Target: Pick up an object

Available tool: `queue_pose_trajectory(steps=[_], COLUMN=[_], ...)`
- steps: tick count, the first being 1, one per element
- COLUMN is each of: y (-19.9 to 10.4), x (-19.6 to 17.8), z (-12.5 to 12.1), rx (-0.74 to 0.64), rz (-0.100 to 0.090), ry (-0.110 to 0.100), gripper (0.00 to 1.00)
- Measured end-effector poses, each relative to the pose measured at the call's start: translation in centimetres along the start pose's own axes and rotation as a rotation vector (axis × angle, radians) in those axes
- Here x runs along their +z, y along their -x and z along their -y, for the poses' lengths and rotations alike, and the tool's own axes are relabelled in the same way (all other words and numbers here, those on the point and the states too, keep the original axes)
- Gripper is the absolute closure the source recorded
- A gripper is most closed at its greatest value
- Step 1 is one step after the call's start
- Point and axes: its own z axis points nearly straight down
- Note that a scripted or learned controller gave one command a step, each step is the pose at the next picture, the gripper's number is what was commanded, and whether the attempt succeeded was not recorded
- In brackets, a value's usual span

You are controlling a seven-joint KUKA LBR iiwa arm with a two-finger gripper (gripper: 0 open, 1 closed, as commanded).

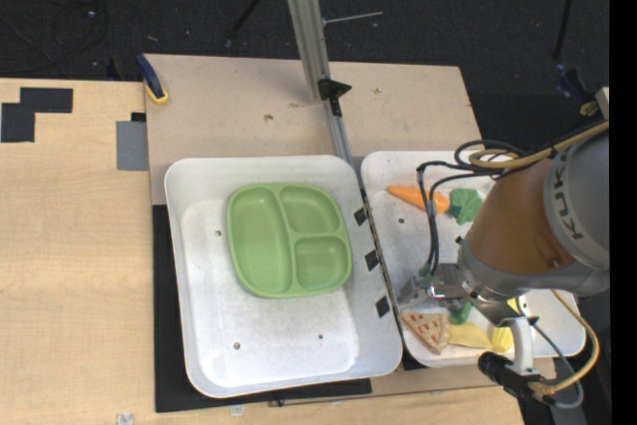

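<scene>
A: What's on the left?

B: Light wood tabletop (70, 244) w/ a few dark squares. Next to it, the left bin (199, 333), white and shallow. A green plate (289, 239) w/ three sections lies flat in it, nearer the top.

A: And in the middle?

B: A silver metal post (304, 25) stands up behind the bins. Little black clips sit along the edge where the two bins meet.

A: Then the right bin?

B: Right bin (383, 179) is white too. Toy food in it. An orange carrot (416, 197) lies near the top, a green leafy thing (464, 204) just beside it. At the bottom, a pizza slice (426, 328) lies flat, a yellow piece (478, 336) right beside it.

A: Where's the arm?

B: The arm (532, 219) comes in from the right, over the right bin. Big, grey and orange-brown. It covers a lot of that bin.

A: And the hand?

B: The hand (438, 292) is low in the right bin, just above the pizza slice. Can't tell if it's open or closed, too small and partly hidden. Can't see anything held in it.
</scene>
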Motion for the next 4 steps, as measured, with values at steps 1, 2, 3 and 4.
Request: queue_pose_trajectory(steps=[1, 2, 3, 4], y=[-0.2, -0.3, 0.2, 0.2], x=[-1.1, -5.3, -11.0, -14.0], z=[-0.2, -0.5, 0.3, 0.2], rx=[0.004, -0.004, -0.004, -0.004], rz=[-0.004, -0.001, 0.000, 0.000], ry=[0.004, -0.001, 0.000, -0.001], gripper=[1.00, 1.00, 1.00, 1.00])
